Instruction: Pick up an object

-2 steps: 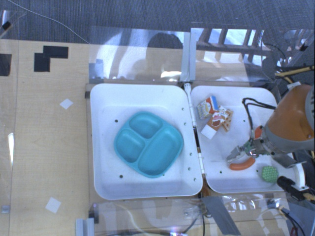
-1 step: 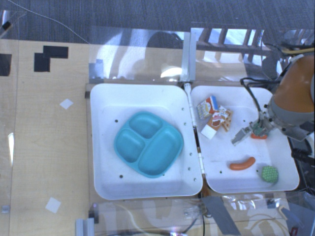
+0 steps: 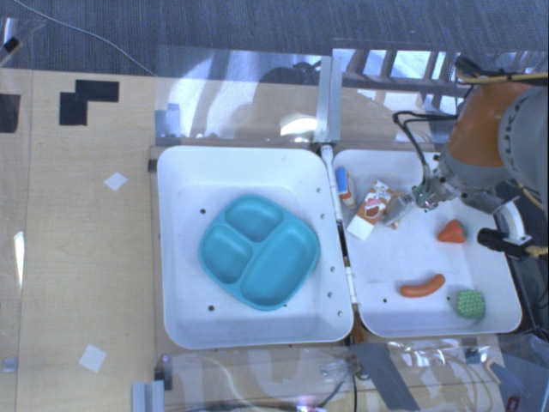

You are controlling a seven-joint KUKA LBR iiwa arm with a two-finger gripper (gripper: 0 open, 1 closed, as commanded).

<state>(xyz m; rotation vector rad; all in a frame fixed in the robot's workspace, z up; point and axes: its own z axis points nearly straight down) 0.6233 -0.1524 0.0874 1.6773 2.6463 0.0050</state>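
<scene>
My gripper [image 3: 425, 195] hangs low over the upper part of the right bin [image 3: 429, 323], at the end of the grey arm with its orange band [image 3: 477, 127]. Just left of it lie a small red-and-white carton [image 3: 375, 202] and a grey piece [image 3: 396, 213], close to the gripper's tip; I cannot tell whether they touch. An orange-red wedge-shaped toy [image 3: 451, 231] lies below and right of the gripper. Farther toward the front are an orange sausage [image 3: 422, 286] and a green ball [image 3: 469, 303].
A blue-and-orange tube [image 3: 343, 185] lies along the right bin's left wall, with a white card [image 3: 360, 228] below it. The left bin [image 3: 180, 230] holds a blue divided plate [image 3: 259, 251]. A metal post [image 3: 326, 101] stands behind the bins.
</scene>
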